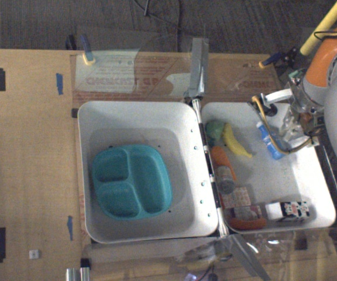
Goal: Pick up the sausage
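Note:
The sausage is a short red-brown link lying flat along the front wall of the right bin, near its left corner. The gripper hangs over the bin's far right part, well away from the sausage, on the grey arm with its orange band. Just left of the gripper lies a blue object; whether the gripper touches it I cannot tell.
Beside the sausage stand a pinkish block and a black-and-white carton. A green item, a banana, an orange carrot-like item and a grey piece line the left side. The left bin holds a teal divided plate.

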{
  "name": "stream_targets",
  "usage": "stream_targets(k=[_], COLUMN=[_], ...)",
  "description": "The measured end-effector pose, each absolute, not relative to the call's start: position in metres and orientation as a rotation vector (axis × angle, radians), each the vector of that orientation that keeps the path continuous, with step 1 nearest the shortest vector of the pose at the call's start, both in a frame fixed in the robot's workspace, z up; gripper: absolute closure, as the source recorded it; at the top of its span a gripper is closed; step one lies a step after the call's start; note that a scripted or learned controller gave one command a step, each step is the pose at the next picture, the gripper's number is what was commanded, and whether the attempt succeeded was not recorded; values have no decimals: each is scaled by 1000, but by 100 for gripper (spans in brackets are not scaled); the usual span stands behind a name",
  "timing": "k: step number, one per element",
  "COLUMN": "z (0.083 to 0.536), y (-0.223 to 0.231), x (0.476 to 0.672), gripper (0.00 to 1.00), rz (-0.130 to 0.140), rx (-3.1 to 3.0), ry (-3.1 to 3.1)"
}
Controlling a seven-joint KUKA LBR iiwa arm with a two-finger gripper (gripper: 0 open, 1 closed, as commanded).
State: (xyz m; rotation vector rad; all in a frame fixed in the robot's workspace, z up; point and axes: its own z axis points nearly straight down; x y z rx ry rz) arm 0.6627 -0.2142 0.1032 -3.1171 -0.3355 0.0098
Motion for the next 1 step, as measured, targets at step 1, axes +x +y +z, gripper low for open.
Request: stream_targets(k=[1], z=[114], y=[-212], x=[664], gripper=[100], rz=[9], rx=[-3116], ry=[-342])
